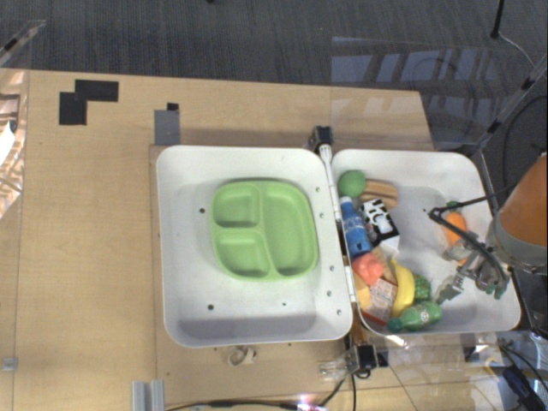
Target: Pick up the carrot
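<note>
The carrot point(454, 223) is a small orange piece lying in the right part of the right bin point(479, 178), with a dark thin stem pointing left. My gripper point(449, 273) hovers low over the bin floor just below the carrot, reaching in from the right. Its fingers point(444, 294) stand open with only bare white bin floor between them. The upper finger lies close beside the carrot's lower edge; I cannot tell whether they touch. The orange band of the arm point(524, 208) sits at the right edge.
The left side of the right bin holds a green ball point(351, 182), a blue bottle point(353, 228), a black-and-white item point(378, 217), a banana point(402, 285), a red item point(371, 268) and a green vegetable point(417, 315). A green divided plate point(261, 229) lies in the left bin point(184, 315).
</note>
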Robot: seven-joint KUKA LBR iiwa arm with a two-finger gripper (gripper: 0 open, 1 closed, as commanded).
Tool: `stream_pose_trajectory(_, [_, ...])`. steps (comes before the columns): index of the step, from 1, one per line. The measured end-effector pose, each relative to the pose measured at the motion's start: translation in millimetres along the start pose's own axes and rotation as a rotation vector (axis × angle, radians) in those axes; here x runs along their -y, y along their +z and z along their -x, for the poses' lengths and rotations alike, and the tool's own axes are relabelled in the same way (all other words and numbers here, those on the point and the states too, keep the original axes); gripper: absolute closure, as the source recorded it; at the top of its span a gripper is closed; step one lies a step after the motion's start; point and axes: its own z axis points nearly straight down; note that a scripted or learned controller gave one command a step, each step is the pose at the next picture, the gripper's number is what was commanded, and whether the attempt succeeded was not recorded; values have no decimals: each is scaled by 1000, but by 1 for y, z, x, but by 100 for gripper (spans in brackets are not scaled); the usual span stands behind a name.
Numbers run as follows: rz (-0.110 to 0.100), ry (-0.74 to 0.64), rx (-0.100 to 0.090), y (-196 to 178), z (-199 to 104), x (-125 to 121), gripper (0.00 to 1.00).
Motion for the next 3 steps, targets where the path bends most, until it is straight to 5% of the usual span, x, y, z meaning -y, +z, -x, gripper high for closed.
stream_pose_trajectory(1, [1, 190, -3, 2, 43, -25, 0])
stream_pose_trajectory(2, [7, 537, -19, 4, 92, -64, 0])
stream_pose_trajectory(3, [10, 526, -1, -10, 97, -65, 100])
